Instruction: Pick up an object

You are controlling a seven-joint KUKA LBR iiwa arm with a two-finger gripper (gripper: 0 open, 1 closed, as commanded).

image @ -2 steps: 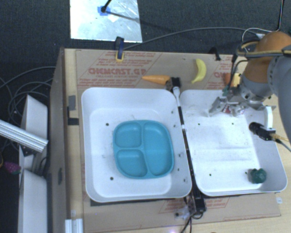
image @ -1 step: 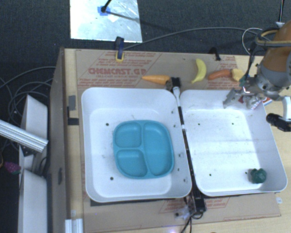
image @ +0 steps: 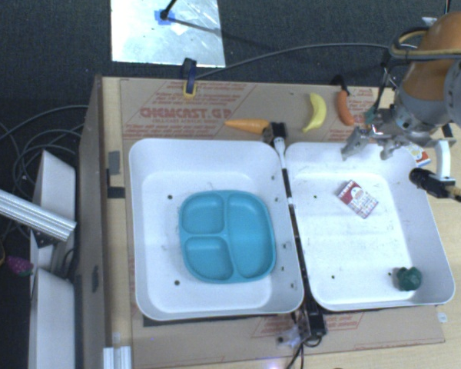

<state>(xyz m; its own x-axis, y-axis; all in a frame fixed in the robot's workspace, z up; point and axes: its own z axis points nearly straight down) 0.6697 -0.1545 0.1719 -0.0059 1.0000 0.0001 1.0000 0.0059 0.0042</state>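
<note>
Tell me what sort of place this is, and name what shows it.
Probably a robotics lab test bench, not a kitchen. Two shallow white bins sit side by side on cardboard, a robot arm's gripper hangs over the right one, loose cables run across dark carpet, and the banana looks like a toy.

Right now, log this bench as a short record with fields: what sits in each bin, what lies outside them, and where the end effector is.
left bin: blue divided plate
right bin: small red and white packet near the middle; dark green object in the near right corner
behind the bins, on the cardboard: carrot, banana, sausage
end effector: above the far edge of the right bin, fingers apart, nothing between them
task state: nothing picked up yet
</note>
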